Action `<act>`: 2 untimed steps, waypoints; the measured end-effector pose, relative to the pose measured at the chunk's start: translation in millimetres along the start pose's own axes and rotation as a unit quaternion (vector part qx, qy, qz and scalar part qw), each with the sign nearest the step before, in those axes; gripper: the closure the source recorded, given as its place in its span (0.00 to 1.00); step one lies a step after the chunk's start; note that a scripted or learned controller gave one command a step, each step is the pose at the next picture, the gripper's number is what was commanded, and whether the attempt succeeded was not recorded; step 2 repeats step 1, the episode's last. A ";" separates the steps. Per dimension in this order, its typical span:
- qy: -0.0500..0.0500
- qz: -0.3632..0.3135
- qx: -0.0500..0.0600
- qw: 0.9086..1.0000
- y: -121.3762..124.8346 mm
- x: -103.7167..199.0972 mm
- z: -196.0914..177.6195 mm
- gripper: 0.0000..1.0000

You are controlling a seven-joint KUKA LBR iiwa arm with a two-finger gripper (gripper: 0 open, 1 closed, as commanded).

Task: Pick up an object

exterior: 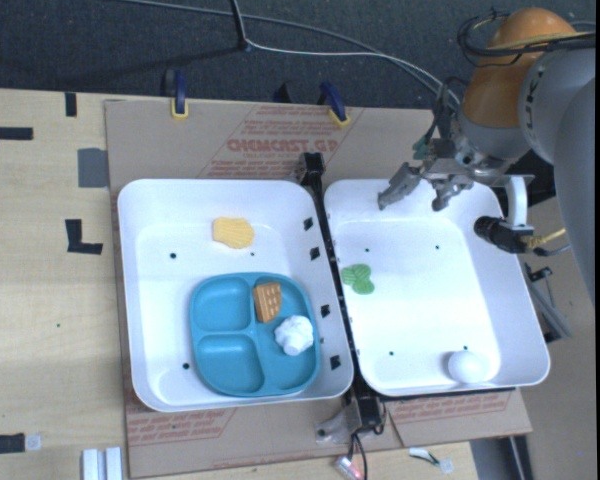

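My gripper [417, 200] hangs over the back edge of the right bin [500, 298], fingers spread open with nothing between them. A small green object [357, 279] lies at the right bin's left side, well below and left of the gripper. A white ball [469, 366] rests near that bin's front right corner. In the left bin [145, 268], a yellow piece [233, 232] lies on the floor behind a blue divided tray [220, 353]. The tray holds a brown waffle-like piece [268, 300] and a white crumpled object [294, 335].
The bins sit on a cardboard sheet [260, 138] held by clamps [179, 96] at the back. A cable [310, 33] runs across the dark floor behind. The arm's grey and orange body [525, 78] fills the upper right.
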State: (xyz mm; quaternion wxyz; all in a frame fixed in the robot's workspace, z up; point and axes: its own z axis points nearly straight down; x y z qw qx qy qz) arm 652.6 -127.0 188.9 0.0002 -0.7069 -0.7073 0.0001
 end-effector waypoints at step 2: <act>0.001 -0.003 -0.003 1.000 -31.2 72.1 -66.0 0.00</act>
